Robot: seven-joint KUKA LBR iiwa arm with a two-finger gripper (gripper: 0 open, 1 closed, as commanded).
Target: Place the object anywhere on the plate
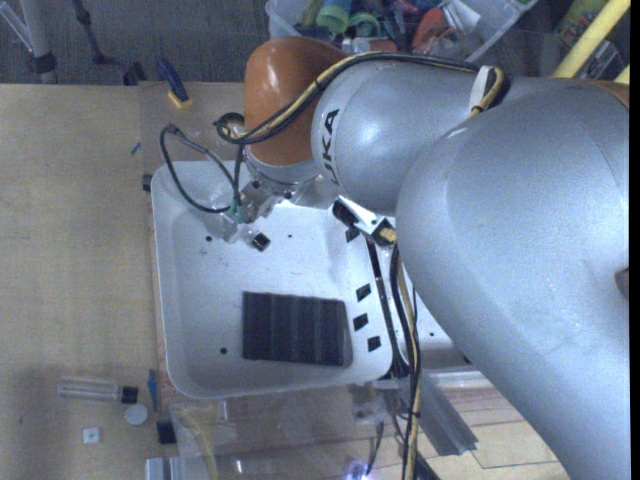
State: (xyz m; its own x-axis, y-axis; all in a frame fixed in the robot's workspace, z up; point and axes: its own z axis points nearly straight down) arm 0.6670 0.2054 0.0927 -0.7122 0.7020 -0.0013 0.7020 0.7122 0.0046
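Observation:
A black ridged rectangular plate [295, 328] lies flat on the floor of the left white bin [185, 298], toward its front. My gripper [243, 226] hangs low over the bin's far part, well behind the plate and apart from it. The orange band and grey wrist sit right above it and hide most of it. A small dark piece [260, 240] shows just beneath the gripper; I cannot tell whether it is a loose object or part of the gripper. Black cables loop from the wrist over the bin's far left corner.
The grey arm [500, 228] covers the right half of the view and the right bin. A clear box of colourful toys [400, 8] stands behind the bins. Small loose parts [100, 390] lie on the wooden bench at the front left.

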